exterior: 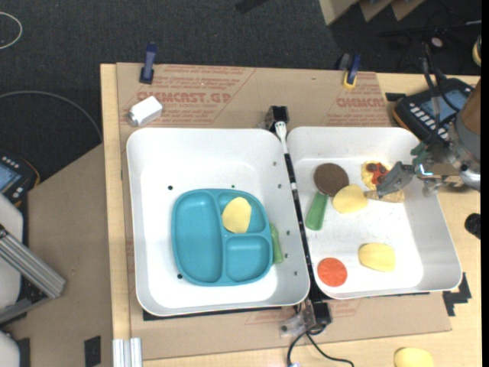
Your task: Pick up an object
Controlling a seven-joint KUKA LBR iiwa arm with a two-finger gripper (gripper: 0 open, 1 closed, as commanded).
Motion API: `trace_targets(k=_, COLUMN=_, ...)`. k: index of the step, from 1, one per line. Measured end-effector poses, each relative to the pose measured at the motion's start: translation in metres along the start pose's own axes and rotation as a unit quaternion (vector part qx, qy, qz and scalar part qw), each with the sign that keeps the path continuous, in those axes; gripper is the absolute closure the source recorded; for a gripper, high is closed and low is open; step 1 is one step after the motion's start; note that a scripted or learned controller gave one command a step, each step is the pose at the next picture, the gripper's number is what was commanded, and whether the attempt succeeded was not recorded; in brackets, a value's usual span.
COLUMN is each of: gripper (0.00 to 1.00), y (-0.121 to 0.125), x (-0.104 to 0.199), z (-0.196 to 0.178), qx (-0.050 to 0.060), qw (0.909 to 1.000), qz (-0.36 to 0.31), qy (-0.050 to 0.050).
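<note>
**Reaching into the right bin, with the grip unreadable**

Leaning in from the right, the arm (466, 140) puts its gripper (395, 180) low over the upper part of the right bin (435, 228). From where I stand I cannot tell whether it is released or clenched, and nothing is plainly caught in it.

Candidates lie close by. A yellow piece (350, 199) sits just beside the tool's tip, and a small red-and-yellow item (374, 174) lies right against it, partly hidden. My guess is that one of these two is the target. To do this well, the tool should settle squarely over a single object and close across its narrow side; straddling both would likely push them apart and catch neither.

Crowding is the trouble. A brown disc (331, 177) touches or nearly touches the yellow piece on its upper left, and a green stick (315, 210) lies just below the disc, along the bin's left wall. An orange disc (331, 271) and a second yellow lump (377, 257) rest well apart lower down, easier picks with room around them.

Next door, the left bin (153, 228) holds a teal divided tray (199, 239) with a yellow item (237, 215) in one compartment.
</note>
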State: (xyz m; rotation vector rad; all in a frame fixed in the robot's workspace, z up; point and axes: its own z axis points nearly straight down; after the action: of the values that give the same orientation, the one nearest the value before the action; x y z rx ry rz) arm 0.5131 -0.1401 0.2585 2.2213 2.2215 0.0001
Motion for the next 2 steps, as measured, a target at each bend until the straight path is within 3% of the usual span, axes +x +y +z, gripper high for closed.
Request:
trace_targets(k=1, gripper=1.0, y=0.001, x=0.0, z=-0.011, qx=-0.002, qw=1.0, qz=0.0, qy=-0.001)
trace_targets(k=2, gripper=1.0, y=0.046, x=0.053, z=-0.117, qx=-0.008, qw=1.0, qz=-0.004, qy=-0.001)
